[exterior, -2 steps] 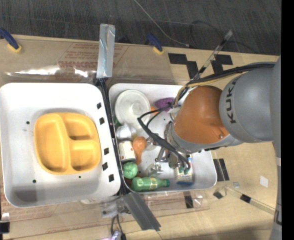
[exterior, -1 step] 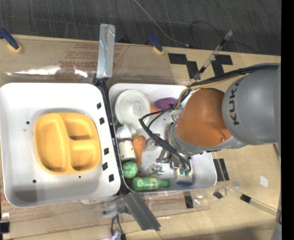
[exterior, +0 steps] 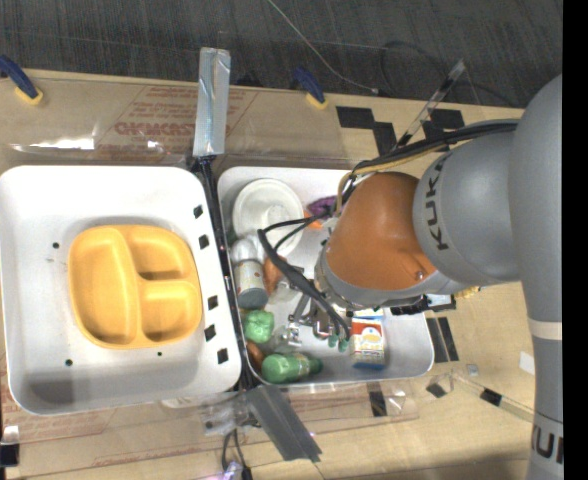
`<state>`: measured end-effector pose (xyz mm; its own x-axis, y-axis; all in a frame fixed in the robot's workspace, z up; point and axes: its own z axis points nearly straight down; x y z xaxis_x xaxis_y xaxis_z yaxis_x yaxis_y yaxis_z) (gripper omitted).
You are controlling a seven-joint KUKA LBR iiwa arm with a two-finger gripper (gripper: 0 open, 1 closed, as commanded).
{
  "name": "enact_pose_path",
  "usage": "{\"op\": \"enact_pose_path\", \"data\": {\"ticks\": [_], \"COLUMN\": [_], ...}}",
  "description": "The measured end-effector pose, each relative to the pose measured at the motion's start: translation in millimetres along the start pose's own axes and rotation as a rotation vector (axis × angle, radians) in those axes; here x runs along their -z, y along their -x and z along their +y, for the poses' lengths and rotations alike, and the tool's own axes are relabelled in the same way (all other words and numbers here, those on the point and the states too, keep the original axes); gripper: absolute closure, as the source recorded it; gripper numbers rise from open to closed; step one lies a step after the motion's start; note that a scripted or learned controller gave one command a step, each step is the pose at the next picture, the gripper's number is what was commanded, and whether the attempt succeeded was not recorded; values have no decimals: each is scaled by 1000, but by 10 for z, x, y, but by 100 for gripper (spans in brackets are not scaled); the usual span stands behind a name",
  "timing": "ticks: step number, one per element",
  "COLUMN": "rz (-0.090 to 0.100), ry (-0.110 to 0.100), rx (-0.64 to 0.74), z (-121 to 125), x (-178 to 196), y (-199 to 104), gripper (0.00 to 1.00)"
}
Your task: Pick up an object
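My gripper (exterior: 312,326) reaches down into the right bin (exterior: 414,353), low among the clutter near its front. Just beside it lie a green bottle-like object (exterior: 286,367), a green lump (exterior: 258,325) and a small carton with a red and blue label (exterior: 369,341). A grey can (exterior: 249,273) lies along the bin's left wall, and a white bowl (exterior: 266,208) sits at the back. The orange wrist band (exterior: 374,238) covers the bin's middle. Nothing is seen between the fingers.
The left bin (exterior: 34,298) holds a yellow divided tray (exterior: 134,283). A purple item (exterior: 321,207) peeks out beside the wrist at the back of the right bin. Black cables loop around the wrist. Cardboard and tape surround both bins.
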<state>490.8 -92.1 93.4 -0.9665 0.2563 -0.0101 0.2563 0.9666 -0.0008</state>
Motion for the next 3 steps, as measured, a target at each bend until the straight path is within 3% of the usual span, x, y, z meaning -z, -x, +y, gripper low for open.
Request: {"op": "enact_pose_path", "data": {"ticks": [1, 2, 3], "rz": [-2, -1, 7], "ry": [1, 0, -1], "rx": [7, -151, -150], "z": [14, -406, -402], "x": [101, 1591, 1554], "y": [12, 589, 575], "gripper": [100, 100, 0]}}
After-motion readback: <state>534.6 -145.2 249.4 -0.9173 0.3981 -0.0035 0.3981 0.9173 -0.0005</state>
